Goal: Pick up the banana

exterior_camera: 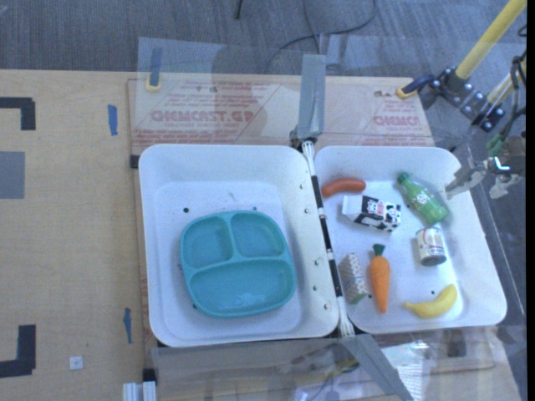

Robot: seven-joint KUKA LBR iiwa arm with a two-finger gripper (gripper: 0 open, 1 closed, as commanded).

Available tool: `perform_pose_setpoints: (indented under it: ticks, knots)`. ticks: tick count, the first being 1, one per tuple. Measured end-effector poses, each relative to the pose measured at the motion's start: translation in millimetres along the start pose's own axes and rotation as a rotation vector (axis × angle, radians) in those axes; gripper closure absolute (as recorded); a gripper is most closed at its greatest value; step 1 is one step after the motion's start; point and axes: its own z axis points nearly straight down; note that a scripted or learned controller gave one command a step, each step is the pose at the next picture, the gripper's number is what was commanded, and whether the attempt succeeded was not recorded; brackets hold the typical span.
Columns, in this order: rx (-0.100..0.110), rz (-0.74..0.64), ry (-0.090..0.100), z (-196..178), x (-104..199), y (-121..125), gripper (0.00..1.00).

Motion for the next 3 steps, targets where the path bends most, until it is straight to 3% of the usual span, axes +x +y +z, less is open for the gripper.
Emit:
perform_pose_setpoints:
  ticks: [1,2,3]
  knots:
    - [0.004,0.219,0.002,71.7,27.8,-57.6,0.00]
    - [0.003,0.234,0.001,171.0,20.2,-75.6,0.00]
    - [0.000,-0.011,0.000,-1.8,24.3,-73.8,0.00]
